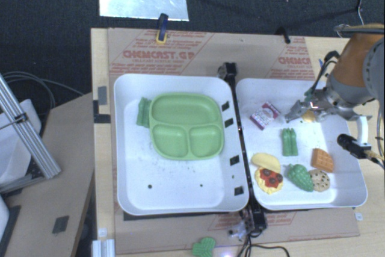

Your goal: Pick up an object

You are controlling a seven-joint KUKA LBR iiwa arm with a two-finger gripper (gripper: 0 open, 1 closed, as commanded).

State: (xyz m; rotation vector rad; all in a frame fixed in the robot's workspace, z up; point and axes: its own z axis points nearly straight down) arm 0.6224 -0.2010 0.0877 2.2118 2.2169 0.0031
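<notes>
White plastic forms the 2 shallow bins sitting side by side on the bench. The left bin (129,147) holds a green divided plate (185,126) with 3 compartments, and a small green piece (143,112) lies just beside the plate's left rim.

The right bin (352,189) carries the toy food: a pink and white packet (263,115) near its upper left, a green bean-like piece (289,142) at the middle, a yellow banana (266,160) touching a pizza slice (269,180) below it, a green leafy piece (299,177) just beside a chocolate-chip cookie (320,180), and an orange waffle (322,160) above the cookie.

Reaching in from the right, the grey arm (orange band above the wrist) brings its gripper (299,112) low over the right bin's upper part, between the packet and a small yellowish item (309,117) partly hidden under the wrist. Whether the claw is spread or pressed together I cannot tell, and nothing shows pinched in it.

A green toy (204,246) lies off the bins at the bench's front edge.
</notes>
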